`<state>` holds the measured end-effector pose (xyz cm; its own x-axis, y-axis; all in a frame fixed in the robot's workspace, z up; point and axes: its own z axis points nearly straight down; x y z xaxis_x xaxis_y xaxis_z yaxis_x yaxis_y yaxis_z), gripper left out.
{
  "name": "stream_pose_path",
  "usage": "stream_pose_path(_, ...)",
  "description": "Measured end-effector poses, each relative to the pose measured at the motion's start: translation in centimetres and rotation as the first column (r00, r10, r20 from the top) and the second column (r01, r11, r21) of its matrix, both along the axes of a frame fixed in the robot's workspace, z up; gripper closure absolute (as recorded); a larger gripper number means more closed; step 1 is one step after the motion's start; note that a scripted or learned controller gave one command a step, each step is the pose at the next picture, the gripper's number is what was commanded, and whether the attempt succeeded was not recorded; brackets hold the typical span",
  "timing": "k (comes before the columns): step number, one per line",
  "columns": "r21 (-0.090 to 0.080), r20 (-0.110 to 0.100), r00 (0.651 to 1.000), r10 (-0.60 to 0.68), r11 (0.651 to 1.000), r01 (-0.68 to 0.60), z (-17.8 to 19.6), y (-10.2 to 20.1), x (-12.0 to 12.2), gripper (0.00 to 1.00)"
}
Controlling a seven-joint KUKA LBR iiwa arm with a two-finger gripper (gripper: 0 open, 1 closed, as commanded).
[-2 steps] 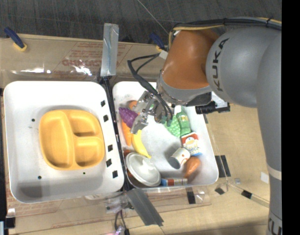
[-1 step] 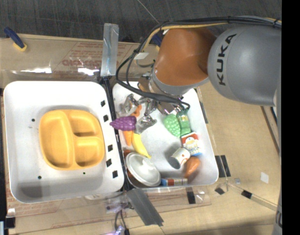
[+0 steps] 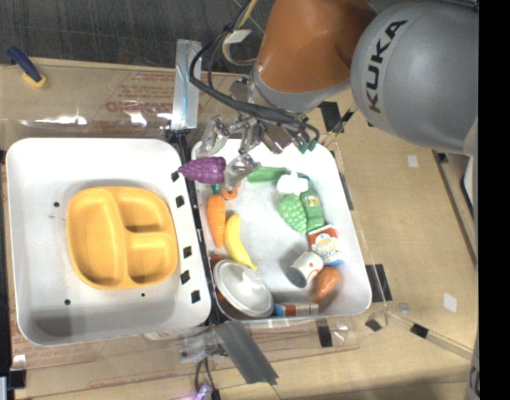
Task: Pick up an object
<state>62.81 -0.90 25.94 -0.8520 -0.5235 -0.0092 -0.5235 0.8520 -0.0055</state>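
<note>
Two white bins sit side by side on the counter (image 3: 422, 307), and the grey arm (image 3: 422, 65) with its orange band looms over the far end of the right one, its bulk cut off by the top edge and hiding whatever lies under it. The left bin (image 3: 30, 223) holds a yellow divided tray (image 3: 122, 236), lying flat near its middle. The right bin (image 3: 351, 223) is crowded: a metal bowl (image 3: 242, 288) at the near left corner, a banana (image 3: 237, 240) and a carrot (image 3: 215, 215) just beside each other along the left wall, a green bunch of grapes (image 3: 292, 211) near the middle with a white piece and a green piece above it that I can't name. A small white cup (image 3: 307, 267), a printed little tin (image 3: 325, 244) and a brown rounded thing (image 3: 326, 283) cluster at the near right. A purple bunch of grapes (image 3: 202, 170) sits up at the rim between the bins, right by the gripper (image 3: 238, 152). The metal fingers there are a tangle of cables and glare; I cannot tell whether they are spread or closed, nor whether they grip the purple grapes.
</note>
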Motion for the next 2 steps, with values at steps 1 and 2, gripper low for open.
stream_pose_path(1,-0.003,-0.002,0.994,-0.107,0.994,0.107,6.4,-7.6,3.0,1.00)
stream_pose_path(2,0.000,-0.020,0.978,-0.209,0.978,0.209,-3.9,-2.3,-5.5,1.00)
